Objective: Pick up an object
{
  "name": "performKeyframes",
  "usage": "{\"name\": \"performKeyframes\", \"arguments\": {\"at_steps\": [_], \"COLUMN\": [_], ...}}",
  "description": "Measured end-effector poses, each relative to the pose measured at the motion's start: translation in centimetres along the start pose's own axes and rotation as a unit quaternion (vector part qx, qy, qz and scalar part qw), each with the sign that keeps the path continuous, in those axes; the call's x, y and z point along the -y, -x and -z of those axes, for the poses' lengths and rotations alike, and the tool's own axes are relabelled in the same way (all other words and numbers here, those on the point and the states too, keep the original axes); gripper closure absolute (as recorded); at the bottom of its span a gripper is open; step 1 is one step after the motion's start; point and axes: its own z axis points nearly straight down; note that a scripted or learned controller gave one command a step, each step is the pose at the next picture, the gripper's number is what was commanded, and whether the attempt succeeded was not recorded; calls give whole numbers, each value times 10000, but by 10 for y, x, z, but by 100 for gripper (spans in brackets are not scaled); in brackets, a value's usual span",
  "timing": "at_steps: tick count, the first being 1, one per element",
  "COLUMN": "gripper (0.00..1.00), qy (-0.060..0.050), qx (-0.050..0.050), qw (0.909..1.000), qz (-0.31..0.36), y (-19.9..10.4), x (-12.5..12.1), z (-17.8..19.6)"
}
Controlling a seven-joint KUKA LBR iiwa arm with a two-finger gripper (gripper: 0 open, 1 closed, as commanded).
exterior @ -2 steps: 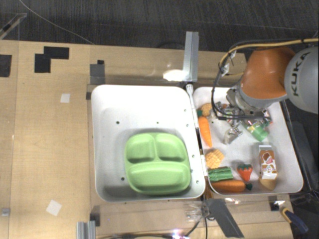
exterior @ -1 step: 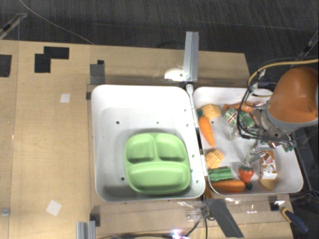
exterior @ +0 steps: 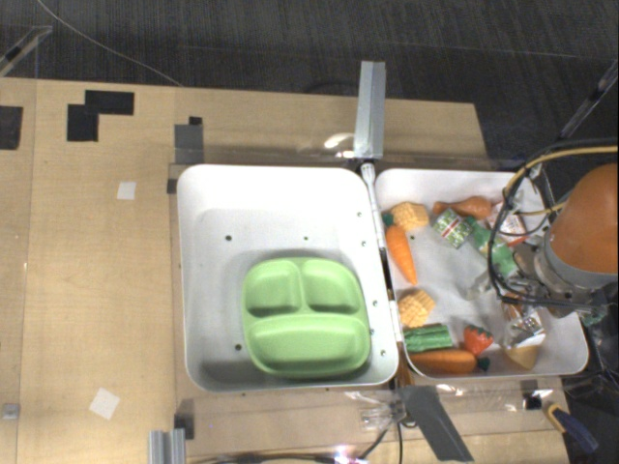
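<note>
Bench (exterior: 87,288): pale wood, two white bins side by side, centre to right of frame.
Left bin (exterior: 208,259): holds a green divided tray (exterior: 305,315).
Right bin (exterior: 571,351): toy food strewn about.
Gripper (exterior: 522,319): low at right edge, over the right bin; grip state cannot tell.
Nearest item: red piece (exterior: 477,337), just left of gripper.
Orange carrot (exterior: 400,252): farther upper left, long axis near vertical in frame.

The single camera hangs fixed above the desk (exterior: 87,288), looking down at a slant from moderate height. Its frame centres on the metal divider post (exterior: 371,114); the left bin (exterior: 193,259) lies left of it, the right bin (exterior: 571,356) right, dark floor beyond.
</note>
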Motion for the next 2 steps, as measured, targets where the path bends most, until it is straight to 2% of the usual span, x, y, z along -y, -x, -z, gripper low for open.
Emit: {"name": "performKeyframes", "arguments": {"at_steps": [1, 2], "gripper": [0, 100], "qy": [37, 0], "qx": [-12, 51], "qw": [9831, 9831], "qz": [1832, 1832], "y": [29, 34], "x": [-31, -31], "z": [1, 15]}}
